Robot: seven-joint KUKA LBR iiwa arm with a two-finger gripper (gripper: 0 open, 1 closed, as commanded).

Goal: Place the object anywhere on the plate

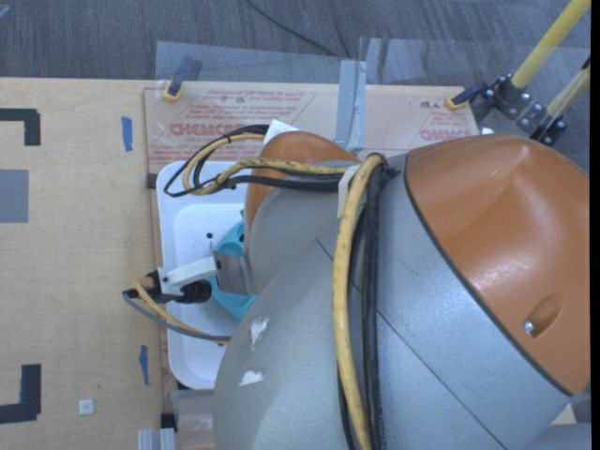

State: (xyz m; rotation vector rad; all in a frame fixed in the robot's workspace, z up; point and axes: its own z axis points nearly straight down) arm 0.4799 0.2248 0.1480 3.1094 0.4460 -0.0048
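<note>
Frankly, with my arm [422, 298] low over the left bin [178, 214], I cannot tell the claw's [223, 272] state or which way the object lies.

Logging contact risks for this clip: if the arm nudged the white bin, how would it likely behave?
The white bin looks shallow and thin-walled, so probably light and slightly flexible. It sits on a smooth wooden bench, so it may slide rather than tip. The arm hides much of it, so any load is unknown.
</note>
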